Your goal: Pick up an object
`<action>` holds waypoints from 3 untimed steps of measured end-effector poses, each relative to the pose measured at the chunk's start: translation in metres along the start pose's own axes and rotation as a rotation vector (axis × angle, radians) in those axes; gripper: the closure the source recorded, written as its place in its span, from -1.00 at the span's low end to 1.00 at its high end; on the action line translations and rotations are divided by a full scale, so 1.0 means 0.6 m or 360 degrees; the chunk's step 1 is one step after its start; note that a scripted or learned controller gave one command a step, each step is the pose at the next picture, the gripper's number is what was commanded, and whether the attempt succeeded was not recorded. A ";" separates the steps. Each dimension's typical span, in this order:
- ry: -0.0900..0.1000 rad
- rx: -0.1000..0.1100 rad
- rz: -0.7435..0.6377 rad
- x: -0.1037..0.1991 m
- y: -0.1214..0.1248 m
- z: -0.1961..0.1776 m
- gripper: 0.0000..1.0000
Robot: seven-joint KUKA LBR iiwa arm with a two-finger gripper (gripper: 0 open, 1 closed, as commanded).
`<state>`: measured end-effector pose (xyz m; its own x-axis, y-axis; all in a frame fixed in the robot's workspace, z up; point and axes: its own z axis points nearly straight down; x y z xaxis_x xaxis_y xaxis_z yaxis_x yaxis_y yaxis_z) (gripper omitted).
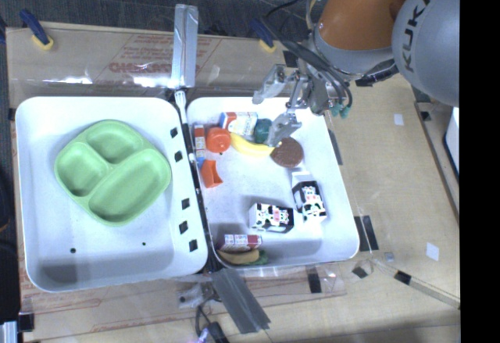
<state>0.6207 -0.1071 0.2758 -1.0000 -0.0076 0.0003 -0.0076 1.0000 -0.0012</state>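
My gripper [278,108] hangs over the far part of the right bin [337,209], its fingers open and nothing between them. Just below its lower finger [284,127] lie a brown round disc [287,152], a yellow banana [247,146] and a dark green object [262,130]. Beside these sit an orange ball-like object [219,140], a white carton [239,122] and a small red bottle [199,138]. Two cow-patterned boxes [271,217] [310,201] lie nearer the front.
The left bin [39,255] holds a green divided plate [113,170]. An orange piece [210,173] lies by the divider, with a second banana [241,256] and a small red-and-white box [241,241] at the right bin's front edge. A metal bar [185,44] stands behind the bins.
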 end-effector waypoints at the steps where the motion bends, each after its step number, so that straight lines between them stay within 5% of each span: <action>1: 0.0011 -0.0006 -0.0311 -0.017 -0.083 0.210 -1.00; 2: -0.0003 -0.0002 -0.0306 0.069 -0.172 0.305 -1.00; 3: -0.0005 -0.0002 -0.0135 0.200 -0.167 0.305 -1.00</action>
<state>0.5015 -0.2086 0.0932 -0.9957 -0.0926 -0.0029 -0.0926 0.9957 -0.0002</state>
